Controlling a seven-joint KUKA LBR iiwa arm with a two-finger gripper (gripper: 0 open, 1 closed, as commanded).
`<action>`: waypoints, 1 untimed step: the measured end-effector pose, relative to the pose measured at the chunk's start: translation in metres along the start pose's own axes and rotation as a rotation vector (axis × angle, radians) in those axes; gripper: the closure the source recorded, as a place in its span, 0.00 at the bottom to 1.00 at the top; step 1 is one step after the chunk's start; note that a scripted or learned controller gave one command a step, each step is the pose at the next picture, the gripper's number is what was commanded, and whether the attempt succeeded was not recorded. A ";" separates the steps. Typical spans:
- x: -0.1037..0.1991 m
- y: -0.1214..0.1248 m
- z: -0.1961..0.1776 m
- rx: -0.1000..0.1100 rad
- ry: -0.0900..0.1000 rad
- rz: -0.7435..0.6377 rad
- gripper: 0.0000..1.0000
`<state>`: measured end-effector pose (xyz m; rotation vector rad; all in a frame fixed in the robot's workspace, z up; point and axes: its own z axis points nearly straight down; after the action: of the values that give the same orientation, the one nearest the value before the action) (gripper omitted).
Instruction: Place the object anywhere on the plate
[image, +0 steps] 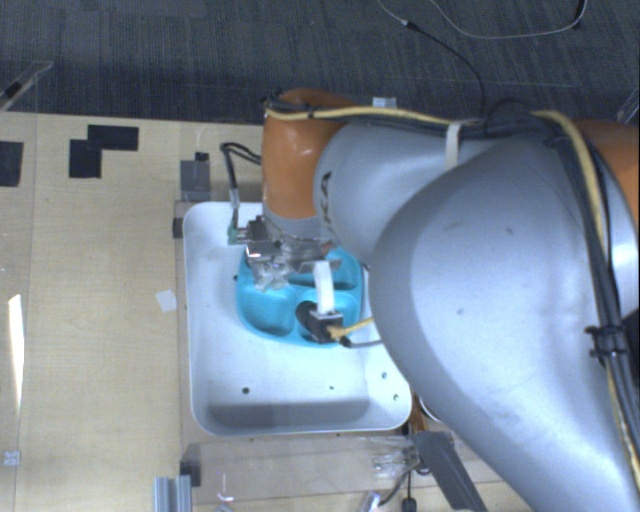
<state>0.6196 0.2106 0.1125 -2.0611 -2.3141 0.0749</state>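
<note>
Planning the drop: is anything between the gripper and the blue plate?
Nothing visible. The gripper hangs right over the blue plate in the white bin; the arm hides the plate's right side. I cannot make out the object.

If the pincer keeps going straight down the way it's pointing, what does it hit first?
Most likely the blue plate in the white bin: the pincer points down over it, though the depth between them is unclear.

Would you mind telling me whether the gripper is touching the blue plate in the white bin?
Cannot tell. In the camera view the gripper overlaps the blue plate in the white bin, but the slanted view shows neither contact nor a gap.
</note>
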 end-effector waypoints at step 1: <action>-0.001 0.008 -0.001 -0.043 -0.001 -0.002 0.00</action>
<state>0.6274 0.2108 0.1128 -2.0787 -2.3381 0.0261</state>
